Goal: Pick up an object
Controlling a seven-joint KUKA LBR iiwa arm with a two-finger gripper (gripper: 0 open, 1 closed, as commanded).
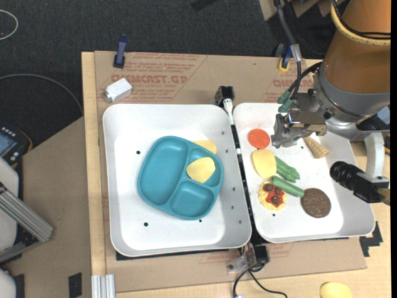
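Observation:
My gripper hangs over the back of the right bin, just right of a red round slice. A pale yellow piece lies in front of it, with green bean pods to that piece's right. Nearer the front lie a small pizza piece and a brown round cookie. A tan cone pokes out beside the wrist. Nothing shows as held.
The left bin holds a teal divided plate with a yellow piece in one compartment and another yellow piece behind the plate's rim. A white block lies on the cardboard behind the left bin.

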